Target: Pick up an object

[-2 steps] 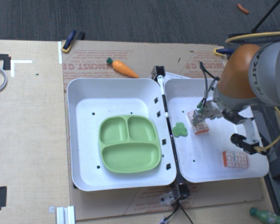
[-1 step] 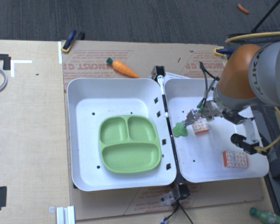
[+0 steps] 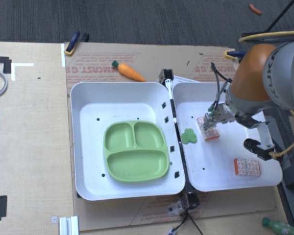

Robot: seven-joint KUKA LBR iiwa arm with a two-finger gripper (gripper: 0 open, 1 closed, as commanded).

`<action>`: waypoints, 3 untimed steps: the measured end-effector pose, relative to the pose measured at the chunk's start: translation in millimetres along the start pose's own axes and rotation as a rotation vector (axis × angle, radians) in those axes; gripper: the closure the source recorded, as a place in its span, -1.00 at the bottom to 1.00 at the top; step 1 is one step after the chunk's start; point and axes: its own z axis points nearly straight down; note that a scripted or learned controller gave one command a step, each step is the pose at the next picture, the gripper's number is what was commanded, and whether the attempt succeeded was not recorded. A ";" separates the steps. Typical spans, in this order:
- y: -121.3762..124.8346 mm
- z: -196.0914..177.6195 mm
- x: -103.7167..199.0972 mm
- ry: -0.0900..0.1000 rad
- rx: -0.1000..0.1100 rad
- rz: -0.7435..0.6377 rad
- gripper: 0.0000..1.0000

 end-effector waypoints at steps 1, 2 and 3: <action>7.2 -75.9 124.8 0.009 0.014 0.127 1.00; 17.1 -81.1 62.2 0.008 0.015 0.093 1.00; 17.1 -81.0 62.3 0.008 0.015 0.093 -1.00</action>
